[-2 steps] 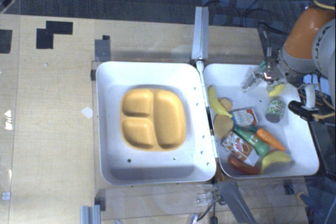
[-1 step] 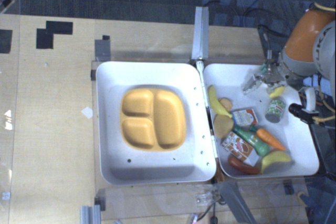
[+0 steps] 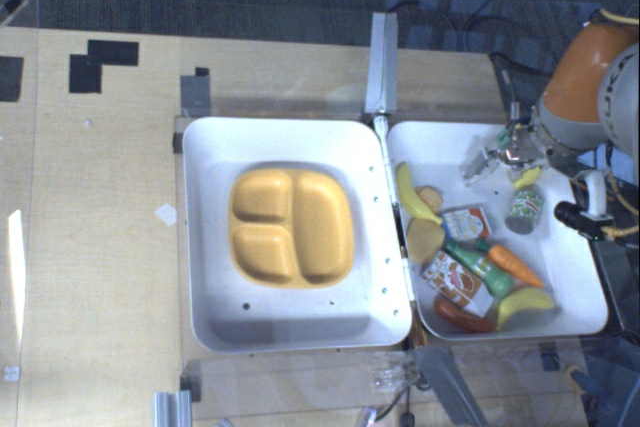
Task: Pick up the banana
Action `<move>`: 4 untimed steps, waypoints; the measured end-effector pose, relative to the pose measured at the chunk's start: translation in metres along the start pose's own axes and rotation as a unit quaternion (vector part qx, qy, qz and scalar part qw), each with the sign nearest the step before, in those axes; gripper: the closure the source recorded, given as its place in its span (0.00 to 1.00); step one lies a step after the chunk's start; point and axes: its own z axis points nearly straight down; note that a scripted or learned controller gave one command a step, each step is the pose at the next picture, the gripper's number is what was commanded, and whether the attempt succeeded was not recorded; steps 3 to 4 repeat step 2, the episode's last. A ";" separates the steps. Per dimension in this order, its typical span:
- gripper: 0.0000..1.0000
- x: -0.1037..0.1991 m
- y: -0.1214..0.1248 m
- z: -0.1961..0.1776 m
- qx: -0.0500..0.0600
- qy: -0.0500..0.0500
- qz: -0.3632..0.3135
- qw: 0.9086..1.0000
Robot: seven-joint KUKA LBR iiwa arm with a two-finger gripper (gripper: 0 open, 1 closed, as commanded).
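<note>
Pale wooden counter (image 3: 100,215) carries two shallow white bins side by side: the left bin (image 3: 200,245) holds a yellow divided tray (image 3: 292,225), while the right bin (image 3: 590,305) is crowded with toy groceries. The banana (image 3: 412,195) lies along the right bin's left wall, just beside a potato (image 3: 424,237) and near a small carton (image 3: 465,221). A second yellowish fruit (image 3: 522,305) sits by a carrot (image 3: 516,263) at the front, and could be mistaken for the target. The arm's pincer (image 3: 505,155) hangs over the bin's far right area, well apart from the banana; whether it is released or clenched cannot be told. The grey arm (image 3: 600,95) reaches in from the right, wrist angled down. Likely risks: the bin wall blocking one side of a grasp, or neighbours being nudged.
</note>
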 end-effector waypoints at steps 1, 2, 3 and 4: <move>0.00 0.000 -0.008 0.003 0.002 0.000 -0.012 1.000; 0.00 -0.005 0.004 0.003 0.011 0.003 -0.093 0.996; 0.00 -0.005 0.004 0.003 0.011 0.003 -0.093 0.996; 0.00 -0.005 0.004 0.003 0.011 0.003 -0.093 0.996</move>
